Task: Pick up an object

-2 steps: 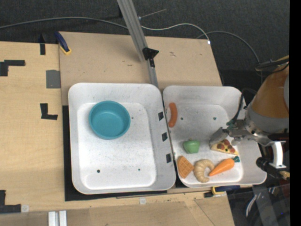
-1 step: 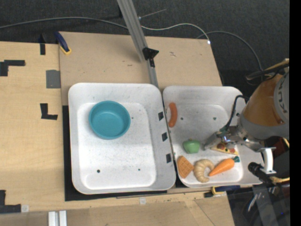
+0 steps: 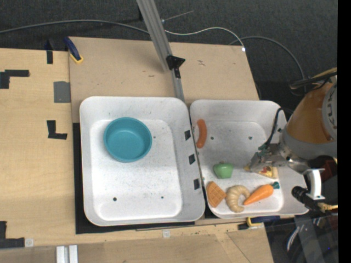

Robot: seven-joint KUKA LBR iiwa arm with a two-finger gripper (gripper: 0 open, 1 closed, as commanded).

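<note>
Low in right bin (image 3: 236, 109) — gripper (image 3: 265, 159) over small blurry item; grip state unclear.

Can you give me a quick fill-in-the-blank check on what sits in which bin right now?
1. The blue bowl sits in the ____ bin.
2. The carrot lies in the right bin, beside the ____.
3. The sausage lies against the right bin's ____ wall.
4. The gripper hangs over the ____ bin.

Missing words: left; croissant; left; right

Bowl (image 3: 128, 139) in left bin (image 3: 88, 163); carrot (image 3: 258, 194), croissant (image 3: 236, 196) in right bin (image 3: 230, 109).
</note>
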